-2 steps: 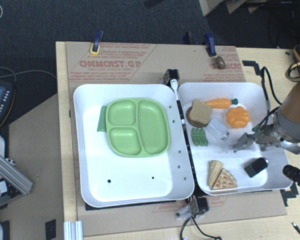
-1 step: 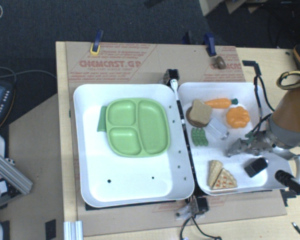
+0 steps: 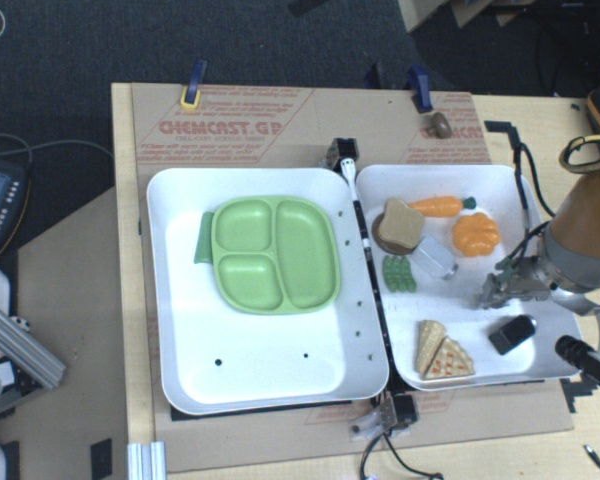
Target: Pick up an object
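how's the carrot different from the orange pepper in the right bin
The carrot is long and thin, lying on its side by the bin's far wall; the pepper is rounder, fatter and sits nearer the gripper. The carrot shows a dark green end; the pepper doesn't. Both are orange.

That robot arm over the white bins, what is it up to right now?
The arm's end effector hangs low over the right bin, near its right wall. It has nothing visibly in its grip. Toy food lies in that bin: a carrot, an orange pepper, a slice of bread, sandwich wedges and a black block. The left bin holds a green divided plate.
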